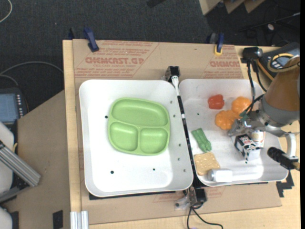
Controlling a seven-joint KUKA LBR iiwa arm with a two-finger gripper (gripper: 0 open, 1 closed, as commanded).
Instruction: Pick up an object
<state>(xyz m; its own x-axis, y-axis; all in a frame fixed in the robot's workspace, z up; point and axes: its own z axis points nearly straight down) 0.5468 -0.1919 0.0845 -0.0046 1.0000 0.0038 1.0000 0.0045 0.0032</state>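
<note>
The right bin (pixel 200 87) holds a red piece (pixel 216 101), two orange round fruits (pixel 241 104) (pixel 224 119), a green pickle-like piece (pixel 201 139), a tan cracker-like square (pixel 206 162) and a white cylinder (pixel 222 175). My gripper (pixel 246 145) hangs low over the right part of this bin, just right of the nearer orange fruit. The wrist hides its fingertips.
The left bin (pixel 90 142) carries a green three-section plate (pixel 138 126). A black divider strip (pixel 182 120) runs between the bins. The arm (pixel 283 99) comes in from the right over the right bin's far edge. Clamps (pixel 90 38) (pixel 219 43) sit on the cardboard's back edge.
</note>
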